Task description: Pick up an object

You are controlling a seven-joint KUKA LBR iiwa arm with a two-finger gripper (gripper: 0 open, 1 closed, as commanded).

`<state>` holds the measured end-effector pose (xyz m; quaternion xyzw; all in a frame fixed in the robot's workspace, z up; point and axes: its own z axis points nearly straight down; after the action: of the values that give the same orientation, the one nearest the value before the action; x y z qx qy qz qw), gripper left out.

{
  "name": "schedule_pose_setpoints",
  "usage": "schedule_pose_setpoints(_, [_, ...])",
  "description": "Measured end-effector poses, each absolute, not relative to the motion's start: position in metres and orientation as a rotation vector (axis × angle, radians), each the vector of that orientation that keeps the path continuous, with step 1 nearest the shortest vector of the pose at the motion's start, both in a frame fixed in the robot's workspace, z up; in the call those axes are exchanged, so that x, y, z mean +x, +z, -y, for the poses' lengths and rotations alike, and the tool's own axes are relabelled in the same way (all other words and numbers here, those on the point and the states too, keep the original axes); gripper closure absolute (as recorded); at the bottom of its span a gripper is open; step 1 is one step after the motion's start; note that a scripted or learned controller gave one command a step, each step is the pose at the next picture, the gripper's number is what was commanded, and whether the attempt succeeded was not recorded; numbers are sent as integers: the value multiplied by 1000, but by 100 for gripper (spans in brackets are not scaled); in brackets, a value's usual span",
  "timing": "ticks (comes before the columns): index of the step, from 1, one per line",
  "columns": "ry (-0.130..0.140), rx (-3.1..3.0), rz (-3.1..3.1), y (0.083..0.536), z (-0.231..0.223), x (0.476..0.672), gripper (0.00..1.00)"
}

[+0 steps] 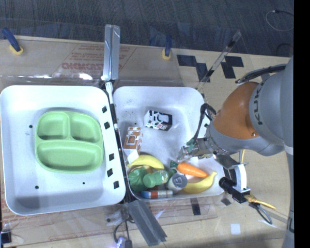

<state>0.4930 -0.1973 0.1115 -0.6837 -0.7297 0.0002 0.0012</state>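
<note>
Dark carpet lies behind my bench and its two white bins. The carrot (191, 170) lies in the right bin (188, 94) near its front right corner, long axis roughly along the front wall, tip toward the right wall. I would descend square across that axis, clear of the banana (203, 183) just beside it. The gripper (196, 150) hovers just above; its opening I cannot tell.

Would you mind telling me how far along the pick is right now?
Done: the gripper has reached into the right bin. In hand: nothing visibly held; it hovers beside the carrot and banana. Left: grasping and lifting an item. The left bin's green tray lies untouched.
</note>
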Motion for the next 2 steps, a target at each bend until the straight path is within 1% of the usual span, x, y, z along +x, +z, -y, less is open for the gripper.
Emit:
schedule_pose_setpoints(1, [1,-2147,2291,112,197,493,0])
schedule_pose_setpoints(2, [2,-2141,2299,121,197,494,100])
